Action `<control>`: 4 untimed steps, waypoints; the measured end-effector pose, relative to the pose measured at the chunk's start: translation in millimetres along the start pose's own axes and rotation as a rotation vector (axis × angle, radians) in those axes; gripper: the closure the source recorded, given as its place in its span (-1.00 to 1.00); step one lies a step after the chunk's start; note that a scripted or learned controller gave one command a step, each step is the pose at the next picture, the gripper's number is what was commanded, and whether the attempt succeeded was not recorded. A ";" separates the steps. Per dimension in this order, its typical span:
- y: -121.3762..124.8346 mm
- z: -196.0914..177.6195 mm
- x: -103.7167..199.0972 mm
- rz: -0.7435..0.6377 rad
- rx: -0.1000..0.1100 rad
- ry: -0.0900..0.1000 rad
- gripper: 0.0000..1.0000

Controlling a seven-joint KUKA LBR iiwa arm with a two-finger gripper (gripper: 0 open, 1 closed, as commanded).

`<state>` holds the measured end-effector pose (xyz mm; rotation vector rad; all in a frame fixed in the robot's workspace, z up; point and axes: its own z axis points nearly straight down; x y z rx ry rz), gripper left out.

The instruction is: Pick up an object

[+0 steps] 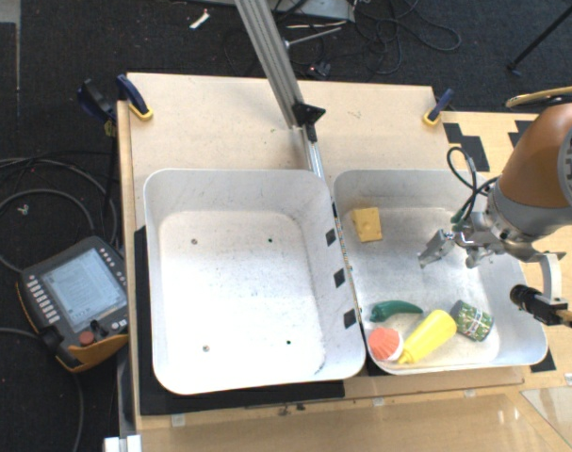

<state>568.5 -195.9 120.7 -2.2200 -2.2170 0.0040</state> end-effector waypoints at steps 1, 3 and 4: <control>0.3 26.5 0.6 -0.001 -0.004 -0.001 -1.00; 6.8 -36.9 10.1 -0.005 -0.011 -0.003 1.00; 11.7 -99.9 5.9 -0.004 -0.013 -0.004 1.00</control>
